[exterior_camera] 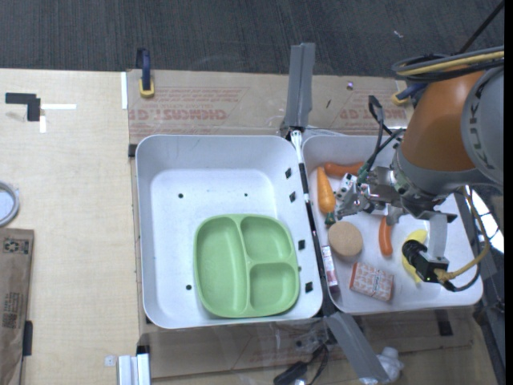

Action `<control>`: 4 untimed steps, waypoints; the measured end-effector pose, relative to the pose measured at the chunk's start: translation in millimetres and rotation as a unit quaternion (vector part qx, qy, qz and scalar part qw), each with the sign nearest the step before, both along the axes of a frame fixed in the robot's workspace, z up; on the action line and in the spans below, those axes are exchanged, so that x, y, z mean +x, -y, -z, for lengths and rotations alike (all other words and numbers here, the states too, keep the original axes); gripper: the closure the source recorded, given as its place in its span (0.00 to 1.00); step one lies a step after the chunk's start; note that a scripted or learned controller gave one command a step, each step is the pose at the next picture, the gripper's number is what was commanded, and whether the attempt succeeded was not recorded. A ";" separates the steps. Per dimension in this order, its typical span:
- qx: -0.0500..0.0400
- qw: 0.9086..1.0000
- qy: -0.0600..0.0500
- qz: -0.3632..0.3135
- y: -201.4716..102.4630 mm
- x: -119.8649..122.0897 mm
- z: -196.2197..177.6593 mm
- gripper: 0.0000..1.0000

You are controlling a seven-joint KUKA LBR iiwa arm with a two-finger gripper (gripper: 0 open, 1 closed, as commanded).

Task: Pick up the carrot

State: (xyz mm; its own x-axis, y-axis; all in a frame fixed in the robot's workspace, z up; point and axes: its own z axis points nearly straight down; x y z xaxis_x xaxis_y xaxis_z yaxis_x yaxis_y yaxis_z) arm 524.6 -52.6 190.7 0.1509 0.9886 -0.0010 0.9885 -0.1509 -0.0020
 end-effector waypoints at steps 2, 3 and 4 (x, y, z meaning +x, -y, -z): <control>0.000 0.997 0.000 -0.071 -28.2 16.6 -0.1 0.00; 0.000 0.996 0.000 -0.094 7.6 59.9 0.3 0.00; 0.000 0.998 -0.001 -0.058 -63.6 -2.3 0.0 0.00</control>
